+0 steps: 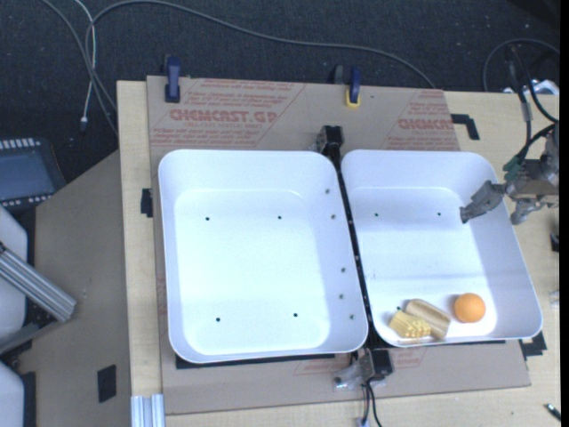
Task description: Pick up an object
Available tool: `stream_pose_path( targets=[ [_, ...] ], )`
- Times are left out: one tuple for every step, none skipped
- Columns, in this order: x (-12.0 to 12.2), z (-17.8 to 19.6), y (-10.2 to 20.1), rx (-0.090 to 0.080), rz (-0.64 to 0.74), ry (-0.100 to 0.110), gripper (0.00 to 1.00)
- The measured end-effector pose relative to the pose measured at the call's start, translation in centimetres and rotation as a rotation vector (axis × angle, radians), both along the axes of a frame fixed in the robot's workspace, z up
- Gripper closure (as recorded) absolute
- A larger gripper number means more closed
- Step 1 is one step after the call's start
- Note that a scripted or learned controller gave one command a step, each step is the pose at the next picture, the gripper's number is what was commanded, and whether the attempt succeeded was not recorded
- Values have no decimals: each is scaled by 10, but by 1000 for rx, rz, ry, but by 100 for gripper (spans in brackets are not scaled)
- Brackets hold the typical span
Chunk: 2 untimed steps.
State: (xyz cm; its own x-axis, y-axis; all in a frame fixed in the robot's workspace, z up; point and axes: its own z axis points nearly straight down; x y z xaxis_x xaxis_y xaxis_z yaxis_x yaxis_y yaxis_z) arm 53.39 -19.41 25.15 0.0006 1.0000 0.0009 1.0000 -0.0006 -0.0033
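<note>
Three small objects lie in the right bin [418,238] near its front edge: an orange ball [469,308], a tan bread-like roll [428,312] and a yellow corn-like piece [410,326] touching the roll. My gripper [492,212] hangs over the bin's right rim, well behind the objects. It is open, with one dark finger [478,203] reaching left over the bin floor and nothing between the fingers.
The left bin [258,256] sits beside the right one, their rims meeting at the middle. Both rest on a cardboard-covered bench [267,114] with blue clamps at the back. Cables trail across the dark floor behind.
</note>
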Motion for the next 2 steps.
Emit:
stream_pose_path(
  targets=[
    [1,2,0,-1,1,-4,0],
    [0,-42,-6,0,0,-1,0]
  ],
)
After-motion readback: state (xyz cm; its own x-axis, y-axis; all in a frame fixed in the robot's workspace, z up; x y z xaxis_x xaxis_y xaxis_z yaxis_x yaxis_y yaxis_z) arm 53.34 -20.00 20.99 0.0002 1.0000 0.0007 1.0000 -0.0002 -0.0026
